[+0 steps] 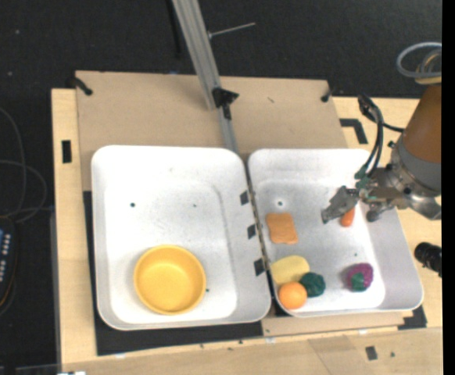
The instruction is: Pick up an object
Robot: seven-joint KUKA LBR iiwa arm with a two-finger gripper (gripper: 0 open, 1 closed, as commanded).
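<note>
The gripper [351,207] hangs over the right bin [306,170], near its right side. A small orange thing [347,218] sits right at the tips of its fingers, but I cannot tell if the fingers are open or shut, or if they hold it. In the same bin there is a flat orange block [281,228], a yellow lump [289,269], an orange ball [292,295], a dark green thing [314,283] and a purple thing [359,276]. The 2 bins touch side by side. A yellow bowl [170,279] sits in the left bin [165,178], near its front
</note>
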